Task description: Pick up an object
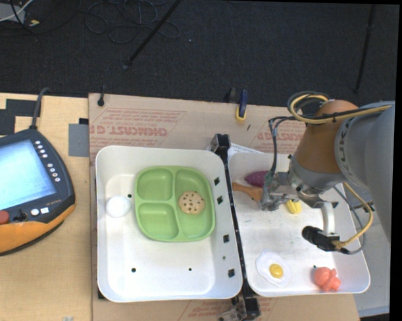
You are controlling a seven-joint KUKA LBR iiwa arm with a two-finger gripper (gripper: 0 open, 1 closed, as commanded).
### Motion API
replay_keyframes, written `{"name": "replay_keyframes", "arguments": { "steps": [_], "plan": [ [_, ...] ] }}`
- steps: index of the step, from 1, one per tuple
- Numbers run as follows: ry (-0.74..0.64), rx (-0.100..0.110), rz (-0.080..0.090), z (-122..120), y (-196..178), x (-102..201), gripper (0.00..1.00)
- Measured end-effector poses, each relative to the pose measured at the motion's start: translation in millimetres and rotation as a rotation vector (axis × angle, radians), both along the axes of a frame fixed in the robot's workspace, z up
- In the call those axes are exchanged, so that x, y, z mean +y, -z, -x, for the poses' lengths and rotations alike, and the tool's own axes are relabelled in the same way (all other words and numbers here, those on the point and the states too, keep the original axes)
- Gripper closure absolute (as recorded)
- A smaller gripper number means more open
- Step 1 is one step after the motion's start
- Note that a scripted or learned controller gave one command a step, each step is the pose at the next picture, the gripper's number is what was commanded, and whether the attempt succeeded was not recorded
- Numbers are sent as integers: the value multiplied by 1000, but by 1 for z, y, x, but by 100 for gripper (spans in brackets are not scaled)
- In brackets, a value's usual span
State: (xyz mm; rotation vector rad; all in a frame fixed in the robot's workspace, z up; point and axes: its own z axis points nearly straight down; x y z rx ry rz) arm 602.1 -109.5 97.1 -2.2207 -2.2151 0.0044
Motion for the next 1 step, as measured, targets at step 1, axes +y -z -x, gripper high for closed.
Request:
{"name": "replay_keyframes", "arguments": {
  "steps": [1],
  "plan": [
    [8, -6, 2, 1, -42, -5, 100]
  ]
}}
